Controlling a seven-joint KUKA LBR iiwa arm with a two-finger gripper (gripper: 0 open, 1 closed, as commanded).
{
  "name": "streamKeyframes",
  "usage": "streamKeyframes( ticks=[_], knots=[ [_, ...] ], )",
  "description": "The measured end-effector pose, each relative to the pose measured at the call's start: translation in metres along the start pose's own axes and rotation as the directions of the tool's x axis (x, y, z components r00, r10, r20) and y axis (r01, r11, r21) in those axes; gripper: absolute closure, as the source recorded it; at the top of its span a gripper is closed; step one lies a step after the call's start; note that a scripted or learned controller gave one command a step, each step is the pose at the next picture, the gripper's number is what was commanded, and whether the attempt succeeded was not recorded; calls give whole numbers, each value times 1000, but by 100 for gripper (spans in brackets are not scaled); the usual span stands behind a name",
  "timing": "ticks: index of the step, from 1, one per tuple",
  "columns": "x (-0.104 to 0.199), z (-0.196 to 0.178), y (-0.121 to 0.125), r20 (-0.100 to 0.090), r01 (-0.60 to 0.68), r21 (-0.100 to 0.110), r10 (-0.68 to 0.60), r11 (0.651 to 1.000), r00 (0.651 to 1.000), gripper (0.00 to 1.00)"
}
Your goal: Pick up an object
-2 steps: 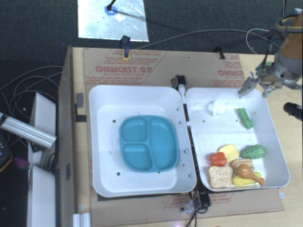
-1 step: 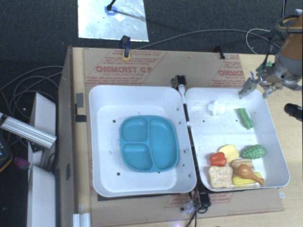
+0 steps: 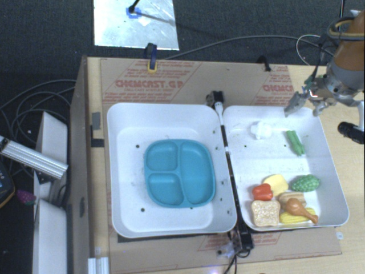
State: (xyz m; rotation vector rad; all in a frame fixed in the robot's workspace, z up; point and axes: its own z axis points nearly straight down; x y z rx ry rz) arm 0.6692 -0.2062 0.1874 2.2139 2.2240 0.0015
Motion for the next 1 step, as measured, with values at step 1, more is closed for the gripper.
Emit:
streamKeyframes(
  ticks=[1],
  knots=[
    [0,-24,-17,0,-3,-1,3,1000,1000,0]
  ],
)
